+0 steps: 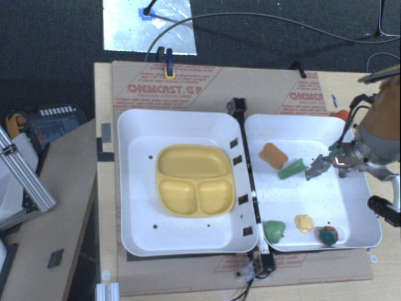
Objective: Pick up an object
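Observation:
The right bin (357, 199) holds an orange-brown lump (274, 155) near its back left and a green stick-like piece (291, 168) just right of it. Along its front lie a green rounded object (274, 230), a small yellow object (304, 223) and a red-and-green object (328, 234). My gripper (316, 167) reaches in from the right and hangs just right of the green stick, close to its end. I cannot tell whether it touches the stick.
The left bin (135, 187) holds a yellow divided tray (193, 179). A black clip strip (245, 174) joins the two bins. Both stand on a cardboard sheet (207, 83). Cables (263, 19) run across the dark floor behind.

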`<state>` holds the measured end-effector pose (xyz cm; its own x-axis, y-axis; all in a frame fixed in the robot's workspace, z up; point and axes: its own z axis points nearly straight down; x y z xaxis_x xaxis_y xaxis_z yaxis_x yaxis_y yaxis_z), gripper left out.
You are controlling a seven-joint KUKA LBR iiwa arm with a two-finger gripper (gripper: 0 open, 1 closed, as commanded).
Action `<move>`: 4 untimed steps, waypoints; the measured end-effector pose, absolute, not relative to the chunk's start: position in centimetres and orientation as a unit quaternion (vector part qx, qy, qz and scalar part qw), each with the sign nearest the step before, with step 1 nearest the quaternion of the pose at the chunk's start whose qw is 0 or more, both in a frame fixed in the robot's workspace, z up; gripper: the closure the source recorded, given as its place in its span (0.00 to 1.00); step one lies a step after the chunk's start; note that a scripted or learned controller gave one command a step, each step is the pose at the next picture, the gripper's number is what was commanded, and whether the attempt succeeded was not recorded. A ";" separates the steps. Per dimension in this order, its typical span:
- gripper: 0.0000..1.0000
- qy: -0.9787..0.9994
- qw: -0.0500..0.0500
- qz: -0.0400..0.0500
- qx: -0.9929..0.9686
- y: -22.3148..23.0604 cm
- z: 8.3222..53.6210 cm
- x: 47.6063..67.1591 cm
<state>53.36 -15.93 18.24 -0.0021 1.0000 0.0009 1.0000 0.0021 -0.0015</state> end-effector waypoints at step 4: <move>1.00 -0.709 -0.002 -0.002 -0.706 -15.8 14.3 53.5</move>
<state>53.53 -15.79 14.32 -0.0043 1.0000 -0.0013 1.0000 0.0043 0.0056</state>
